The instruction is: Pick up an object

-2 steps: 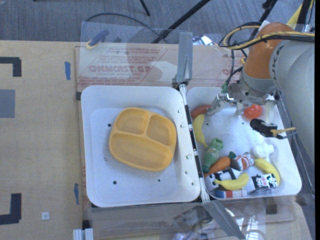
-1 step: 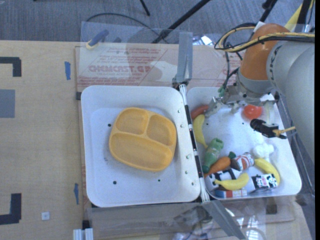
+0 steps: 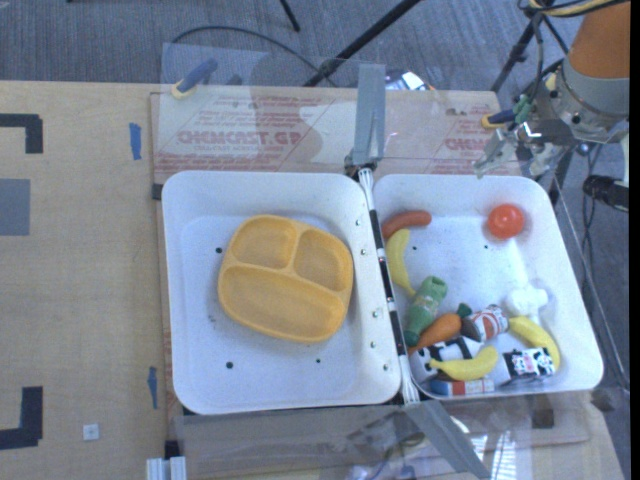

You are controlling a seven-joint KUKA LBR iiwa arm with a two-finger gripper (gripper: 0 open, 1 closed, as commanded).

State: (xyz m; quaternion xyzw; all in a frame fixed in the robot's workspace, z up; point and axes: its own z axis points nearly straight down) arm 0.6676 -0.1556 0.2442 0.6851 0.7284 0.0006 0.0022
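Above the right bin's (image 3: 565, 268) far corner we see our hand (image 3: 520, 143); its grip perhaps empty, we cannot tell; the red ball (image 3: 506, 220) lies just below, nearest.

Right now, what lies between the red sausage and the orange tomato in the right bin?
In the camera view, only bare white bin floor lies between the sausage and the tomato.

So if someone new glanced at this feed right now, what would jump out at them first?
Probably the yellow divided plate, alone in the left bin. Next, the right bin with its jumble of toy food at the near end, bananas and a carrot among them, and a red tomato apart near the far corner. The end effector hangs beyond that corner.
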